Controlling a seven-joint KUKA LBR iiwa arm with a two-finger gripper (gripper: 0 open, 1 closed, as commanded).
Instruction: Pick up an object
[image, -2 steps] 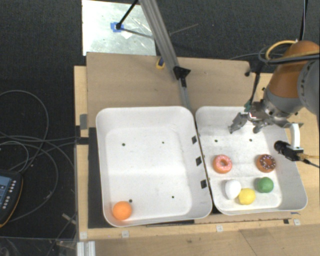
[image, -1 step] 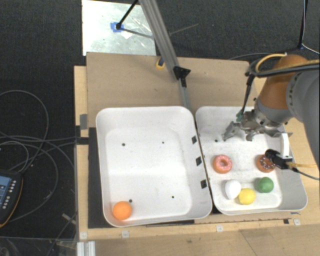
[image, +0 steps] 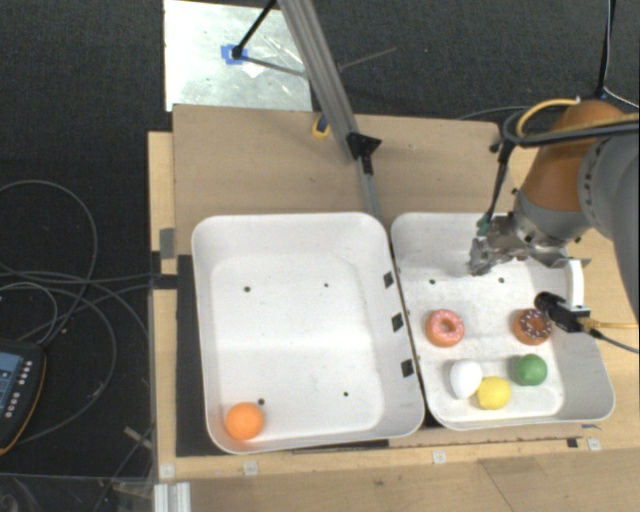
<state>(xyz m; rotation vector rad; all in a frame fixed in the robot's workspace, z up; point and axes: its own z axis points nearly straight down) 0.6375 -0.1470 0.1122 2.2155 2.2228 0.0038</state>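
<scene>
Gripper (image: 483, 262) over bare floor near right bin (image: 420, 235) far edge.

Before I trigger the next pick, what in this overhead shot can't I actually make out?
- Gripper, camera view: too small and dark to tell its finger state.
- Brown doughnut: right side covered by a black part of the arm.
- White ball and yellow ball: touching or just close, unclear.

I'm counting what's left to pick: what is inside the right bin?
The right bin holds a pink donut, a brown donut, a white ball, a yellow ball and a green ball. The gripper covers the floor beneath it.
</scene>
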